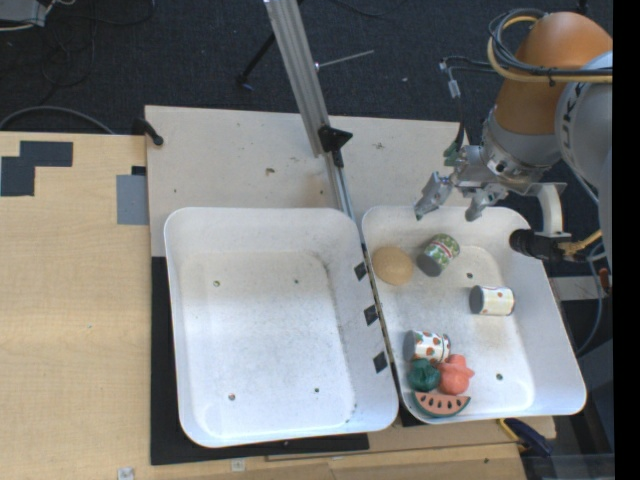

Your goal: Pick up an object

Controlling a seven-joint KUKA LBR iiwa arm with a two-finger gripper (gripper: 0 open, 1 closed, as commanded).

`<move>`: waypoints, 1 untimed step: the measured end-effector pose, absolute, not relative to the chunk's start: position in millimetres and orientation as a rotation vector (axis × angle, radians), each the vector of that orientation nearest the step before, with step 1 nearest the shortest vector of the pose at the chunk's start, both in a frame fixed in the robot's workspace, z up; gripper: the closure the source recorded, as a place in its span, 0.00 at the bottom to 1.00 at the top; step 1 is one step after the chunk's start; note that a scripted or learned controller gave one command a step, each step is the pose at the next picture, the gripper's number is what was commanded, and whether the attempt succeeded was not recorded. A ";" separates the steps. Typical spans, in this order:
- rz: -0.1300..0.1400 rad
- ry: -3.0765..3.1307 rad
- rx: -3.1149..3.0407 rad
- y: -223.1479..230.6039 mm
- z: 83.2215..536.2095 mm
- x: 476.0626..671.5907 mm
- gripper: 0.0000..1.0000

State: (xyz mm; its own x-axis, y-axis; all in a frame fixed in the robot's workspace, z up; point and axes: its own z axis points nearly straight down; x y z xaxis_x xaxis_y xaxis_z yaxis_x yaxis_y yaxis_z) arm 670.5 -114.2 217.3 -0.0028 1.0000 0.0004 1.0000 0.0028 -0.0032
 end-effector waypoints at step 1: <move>0.004 -2.224 -2.215 -114.1 217.3 670.5 0.00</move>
